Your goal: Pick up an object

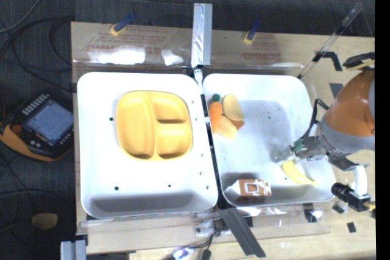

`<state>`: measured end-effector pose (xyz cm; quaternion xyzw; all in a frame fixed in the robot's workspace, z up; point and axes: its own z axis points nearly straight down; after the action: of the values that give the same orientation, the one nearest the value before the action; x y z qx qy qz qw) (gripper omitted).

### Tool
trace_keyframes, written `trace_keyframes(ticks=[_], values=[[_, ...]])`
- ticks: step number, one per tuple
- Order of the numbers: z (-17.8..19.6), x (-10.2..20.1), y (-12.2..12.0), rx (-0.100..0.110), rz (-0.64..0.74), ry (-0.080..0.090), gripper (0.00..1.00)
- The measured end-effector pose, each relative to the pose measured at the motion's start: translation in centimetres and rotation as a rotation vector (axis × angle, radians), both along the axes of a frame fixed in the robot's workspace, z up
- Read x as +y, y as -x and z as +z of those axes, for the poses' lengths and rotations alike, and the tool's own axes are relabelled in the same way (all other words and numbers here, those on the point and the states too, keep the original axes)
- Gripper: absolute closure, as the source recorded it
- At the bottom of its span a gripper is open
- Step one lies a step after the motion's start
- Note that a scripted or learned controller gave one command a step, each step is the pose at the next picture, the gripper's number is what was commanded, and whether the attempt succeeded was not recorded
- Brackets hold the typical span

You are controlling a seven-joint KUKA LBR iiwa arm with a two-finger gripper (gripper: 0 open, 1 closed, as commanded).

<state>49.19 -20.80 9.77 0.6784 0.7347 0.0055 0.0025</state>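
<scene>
The right bin (pixel 268 106) holds several objects. An orange carrot (pixel 215 117) and a tan, bread-like piece (pixel 231 112) lie against its left wall. A small orange-brown carton (pixel 253 189) sits at the front wall. A yellow banana-shaped piece (pixel 298 173) lies at the front right. My gripper (pixel 292 154) is low in the bin's right part, just above and behind the yellow piece. The grey arm with its orange band (pixel 353 112) comes in from the right. Nothing shows held in the gripper.
The left bin (pixel 97 179) holds a yellow divided tray (pixel 154 125). A raised rim (pixel 209 149) separates the two bins. The middle of the right bin is bare white floor. A handheld controller (pixel 39 128) lies on the floor at left.
</scene>
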Motion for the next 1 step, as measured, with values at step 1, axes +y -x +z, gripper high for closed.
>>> trace_keyframes(ticks=[1], values=[[0.58, 3.4, 0.84, 0.016, 0.201, 0.004, 1.0]])
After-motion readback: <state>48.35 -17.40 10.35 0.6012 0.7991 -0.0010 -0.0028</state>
